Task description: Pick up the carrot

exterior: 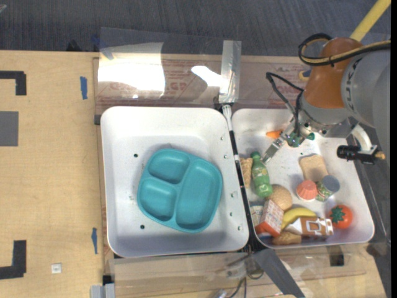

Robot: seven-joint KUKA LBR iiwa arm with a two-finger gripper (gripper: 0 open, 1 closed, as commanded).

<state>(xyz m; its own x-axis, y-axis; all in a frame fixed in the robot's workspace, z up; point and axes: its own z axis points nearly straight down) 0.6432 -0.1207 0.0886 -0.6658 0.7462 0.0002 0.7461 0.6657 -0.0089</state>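
Now the gripper hangs low over the right bin, reaching for the carrot, a small orange sliver at the bin's eleven o'clock, just beside the fingertips. Jaw spacing: can't tell. Still the approach step, I'd say; next comes a clean close around it.

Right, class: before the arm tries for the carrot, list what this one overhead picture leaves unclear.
- Carrot: a small orange bit at the right bin's far side, partly covered by the tool.
- Tool: too small and cluttered to read its grip.
- Carton and the food beside it: overlapping in a pile.
- Arm: cut off by the right edge.
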